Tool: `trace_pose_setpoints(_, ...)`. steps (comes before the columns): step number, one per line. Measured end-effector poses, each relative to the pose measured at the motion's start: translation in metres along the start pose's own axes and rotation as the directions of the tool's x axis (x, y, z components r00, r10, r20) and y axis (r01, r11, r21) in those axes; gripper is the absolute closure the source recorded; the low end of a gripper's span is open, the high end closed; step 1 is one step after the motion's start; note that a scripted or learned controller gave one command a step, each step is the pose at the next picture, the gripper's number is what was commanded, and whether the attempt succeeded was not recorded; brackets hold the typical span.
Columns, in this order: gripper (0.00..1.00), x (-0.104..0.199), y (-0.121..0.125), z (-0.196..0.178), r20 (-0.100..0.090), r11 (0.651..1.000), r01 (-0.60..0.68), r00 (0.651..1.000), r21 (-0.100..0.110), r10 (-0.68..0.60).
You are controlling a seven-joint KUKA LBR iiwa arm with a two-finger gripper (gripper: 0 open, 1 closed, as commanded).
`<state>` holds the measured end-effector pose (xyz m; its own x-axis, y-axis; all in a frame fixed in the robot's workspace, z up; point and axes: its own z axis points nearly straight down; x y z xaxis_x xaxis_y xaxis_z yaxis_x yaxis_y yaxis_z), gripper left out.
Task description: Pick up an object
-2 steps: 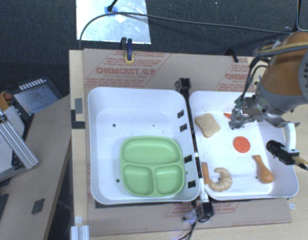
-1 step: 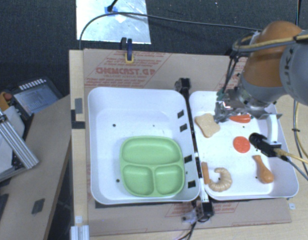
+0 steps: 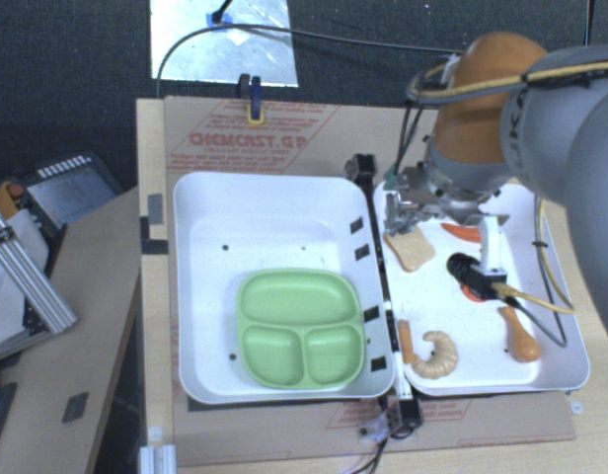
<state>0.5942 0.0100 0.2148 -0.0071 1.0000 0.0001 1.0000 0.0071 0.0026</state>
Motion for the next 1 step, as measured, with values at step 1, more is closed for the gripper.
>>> trace_pose_setpoints(1,1.00,0.0579,0.0221,-0.0058,-0.002,1.000,0.002,1.000,-0.002,-0.002)
